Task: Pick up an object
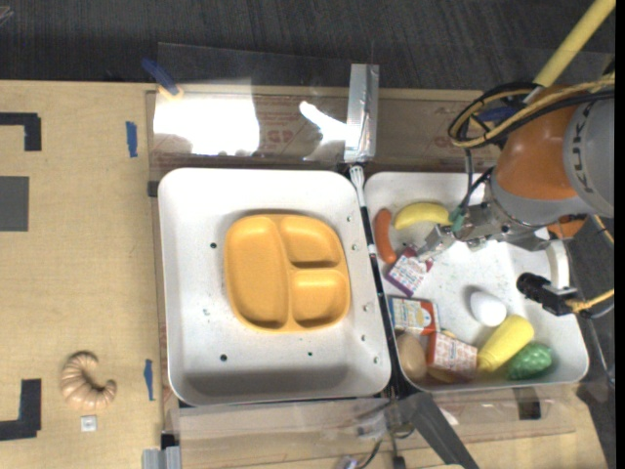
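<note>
The right bin holds several small objects. A yellow banana lies at its back left beside an orange-red sausage. A purple packet sits just in front of them. My gripper hangs low over the bin's back left, right next to the banana's end and just above the purple packet. Nothing is visibly lifted. Further forward lie a red and white carton, a white egg, a yellow fruit and a green item.
The left bin holds a yellow divided plate. A croissant-shaped toy lies on the bench at the front left. The grey arm with its orange band and cables crosses the right bin's back right.
</note>
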Controlling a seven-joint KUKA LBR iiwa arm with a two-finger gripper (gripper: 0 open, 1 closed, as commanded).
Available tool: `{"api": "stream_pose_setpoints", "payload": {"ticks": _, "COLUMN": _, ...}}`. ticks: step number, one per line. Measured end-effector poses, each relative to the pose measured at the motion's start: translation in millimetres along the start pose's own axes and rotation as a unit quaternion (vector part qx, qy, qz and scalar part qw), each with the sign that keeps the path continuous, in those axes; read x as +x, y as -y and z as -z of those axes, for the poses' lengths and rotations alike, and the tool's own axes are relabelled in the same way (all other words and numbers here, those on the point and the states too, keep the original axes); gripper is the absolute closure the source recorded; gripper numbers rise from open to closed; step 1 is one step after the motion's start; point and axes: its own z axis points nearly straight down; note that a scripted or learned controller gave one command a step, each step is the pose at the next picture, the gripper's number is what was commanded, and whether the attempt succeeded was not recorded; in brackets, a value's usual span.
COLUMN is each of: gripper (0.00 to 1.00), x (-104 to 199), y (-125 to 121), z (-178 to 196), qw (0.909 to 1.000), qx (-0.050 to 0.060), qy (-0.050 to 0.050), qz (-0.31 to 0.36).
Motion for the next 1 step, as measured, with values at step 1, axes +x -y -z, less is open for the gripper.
{"api": "stream_pose_setpoints", "payload": {"ticks": 1, "gripper": 0.00, "x": -47.1, "y": -31.5, "z": -3.1, "qw": 0.9996, "qx": -0.011, "qy": 0.006, "qz": 0.027}}
